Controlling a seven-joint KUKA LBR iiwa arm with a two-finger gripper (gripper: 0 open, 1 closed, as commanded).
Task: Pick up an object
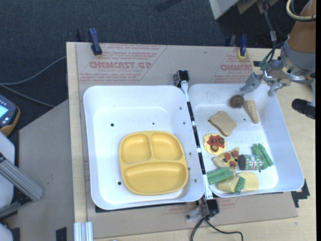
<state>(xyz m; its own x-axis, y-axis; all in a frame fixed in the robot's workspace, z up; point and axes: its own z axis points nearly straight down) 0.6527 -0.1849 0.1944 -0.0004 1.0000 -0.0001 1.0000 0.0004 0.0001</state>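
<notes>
My gripper (262, 84) hangs over the far right corner of the right bin (286, 149), open, with nothing between its fingers. Just below it lie a small brown round piece (236, 101) and a tan cone (252, 111). Further toward the front are a slice of bread (222, 122), a pizza slice with red dots (215, 142), another pizza piece (226, 158), green beans (262, 154), a dark can (251, 162), a green pod (219, 175) and a yellow piece (247, 183).
The left bin (100, 134) holds a yellow divided plate (152, 162). A black clip (181, 77) sits where the two bins meet at the back. Blue clamps (94, 40) hold the board at the far edge.
</notes>
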